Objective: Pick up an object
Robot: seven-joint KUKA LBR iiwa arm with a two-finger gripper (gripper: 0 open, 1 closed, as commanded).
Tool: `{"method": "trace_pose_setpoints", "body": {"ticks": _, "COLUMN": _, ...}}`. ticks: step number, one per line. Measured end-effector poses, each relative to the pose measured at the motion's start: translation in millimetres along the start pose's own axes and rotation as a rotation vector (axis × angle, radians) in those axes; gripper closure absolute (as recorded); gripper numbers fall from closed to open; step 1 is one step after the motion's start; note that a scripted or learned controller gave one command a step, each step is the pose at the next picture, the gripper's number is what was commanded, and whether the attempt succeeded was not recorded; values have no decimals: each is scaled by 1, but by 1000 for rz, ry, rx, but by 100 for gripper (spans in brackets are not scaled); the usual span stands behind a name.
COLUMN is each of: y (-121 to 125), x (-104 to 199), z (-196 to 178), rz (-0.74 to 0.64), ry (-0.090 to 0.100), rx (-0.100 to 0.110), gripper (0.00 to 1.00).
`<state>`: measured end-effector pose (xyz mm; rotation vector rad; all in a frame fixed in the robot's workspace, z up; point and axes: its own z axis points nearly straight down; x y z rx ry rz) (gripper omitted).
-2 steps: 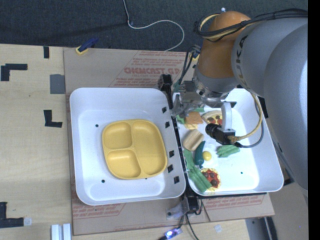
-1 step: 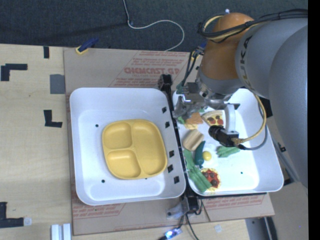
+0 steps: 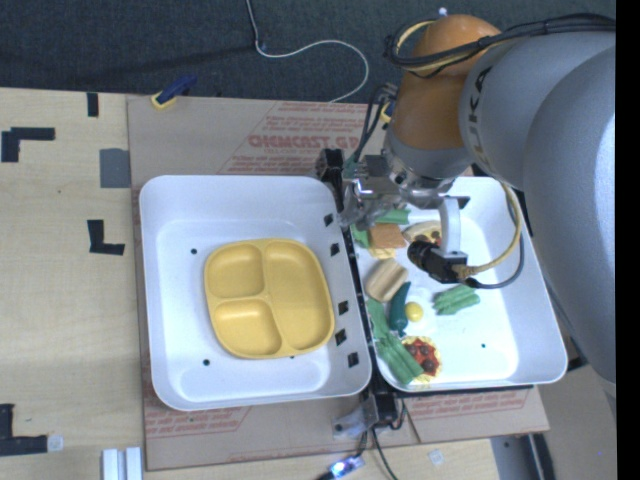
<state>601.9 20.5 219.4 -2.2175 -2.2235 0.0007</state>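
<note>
Cardboard [image 3: 290, 138] under the bins carries unreadable mirrored red lettering; end effector [image 3: 385, 218] state: cannot tell.

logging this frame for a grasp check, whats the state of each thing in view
end effector: low over the far left part of the right bin, fingers hidden among the food
yellow divided plate: flat and upright in the left bin, compartments bare
left bin: holds the plate
right bin: toy food heaped along its left side
green bean piece: lying loose, apart from the heap
</note>
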Motion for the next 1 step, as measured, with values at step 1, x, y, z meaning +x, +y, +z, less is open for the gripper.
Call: {"method": "trace_pose_setpoints", "body": {"ticks": 1, "y": -8, "x": -12, "z": 5, "rz": 2, "ry": -2, "rx": 2, "gripper": 100}}
